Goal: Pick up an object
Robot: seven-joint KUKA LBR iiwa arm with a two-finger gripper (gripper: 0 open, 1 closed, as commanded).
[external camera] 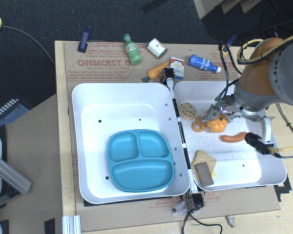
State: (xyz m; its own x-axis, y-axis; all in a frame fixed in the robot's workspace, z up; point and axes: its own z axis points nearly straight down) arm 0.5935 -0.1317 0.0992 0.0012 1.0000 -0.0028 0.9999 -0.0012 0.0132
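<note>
The right bin [263, 172] holds several toy foods. A round brown cookie [187, 110] lies near its left wall, with an orange pretzel [199, 125] just below it. Beside the pretzel sits an orange pumpkin-like piece [217, 125], and a sausage [233, 138] lies to its right. A tan bread slice [205, 160] with a grey block [203, 173] rests at the front left. My gripper [219, 113] hangs low in this bin, directly above and behind the orange piece, close to it or touching it. Nothing shows held in it.
The left bin [88, 106] carries a blue divided plate [140, 160]. Behind the bins on the cardboard lie a green bottle [133, 50], a white can [156, 48], a blue bottle [204, 63], a small carton [176, 67] and a blue marker [84, 39].
</note>
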